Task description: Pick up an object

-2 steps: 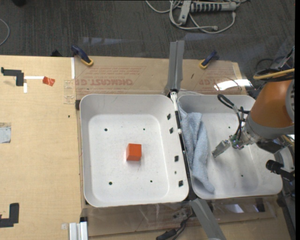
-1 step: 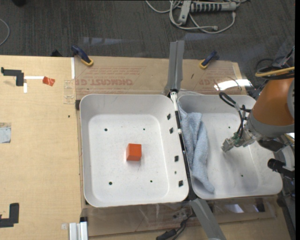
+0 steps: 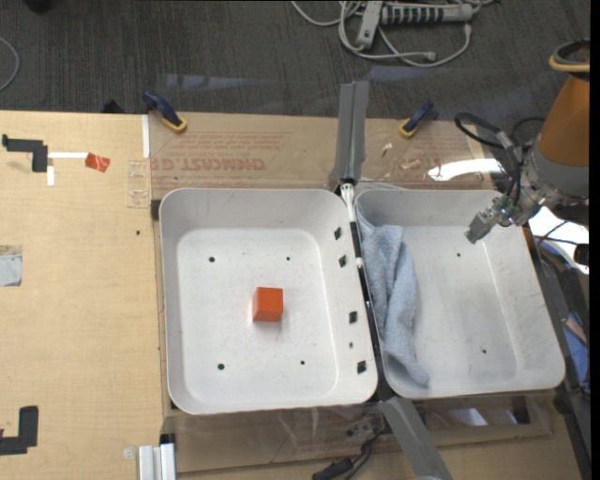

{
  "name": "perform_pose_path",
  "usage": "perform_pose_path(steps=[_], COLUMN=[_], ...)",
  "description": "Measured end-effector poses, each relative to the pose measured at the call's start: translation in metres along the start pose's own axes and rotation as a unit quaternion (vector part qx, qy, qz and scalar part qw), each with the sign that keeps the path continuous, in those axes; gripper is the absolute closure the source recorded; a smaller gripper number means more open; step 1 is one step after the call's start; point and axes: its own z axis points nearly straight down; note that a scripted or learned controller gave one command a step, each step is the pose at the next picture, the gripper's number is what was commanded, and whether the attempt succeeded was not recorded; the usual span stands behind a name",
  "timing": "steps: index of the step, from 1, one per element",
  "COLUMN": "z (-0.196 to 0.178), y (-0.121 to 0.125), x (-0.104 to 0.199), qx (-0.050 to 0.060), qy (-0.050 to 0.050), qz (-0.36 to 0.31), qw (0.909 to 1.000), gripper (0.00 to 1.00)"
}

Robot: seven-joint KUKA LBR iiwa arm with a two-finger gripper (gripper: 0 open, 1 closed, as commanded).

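A small orange-red cube (image 3: 268, 305) rests near the middle of the left white bin (image 3: 187, 281). A pale blue cloth (image 3: 392, 295) lies crumpled along the left wall of the right white bin (image 3: 506, 366). My gripper (image 3: 487, 225) hangs over the far right part of the right bin, below the grey wrist and orange band. It is well to the right of the cloth and far from the cube. Nothing shows between its fingertips.
The arm (image 3: 567, 131) comes in from the upper right. Clamps (image 3: 164, 110) hold a cardboard sheet behind the bins. A wooden board (image 3: 66, 309) lies left of the bins. Cables (image 3: 403, 28) trail on the floor at the back.
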Motion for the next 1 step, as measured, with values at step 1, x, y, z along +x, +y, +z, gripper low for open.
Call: perform_pose_path(steps=[1], z=[0.0137], y=[0.0390], x=[-0.0609], qx=[0.000], qy=[0.000], qz=[-0.132], qw=[0.9913], gripper=[1.00])
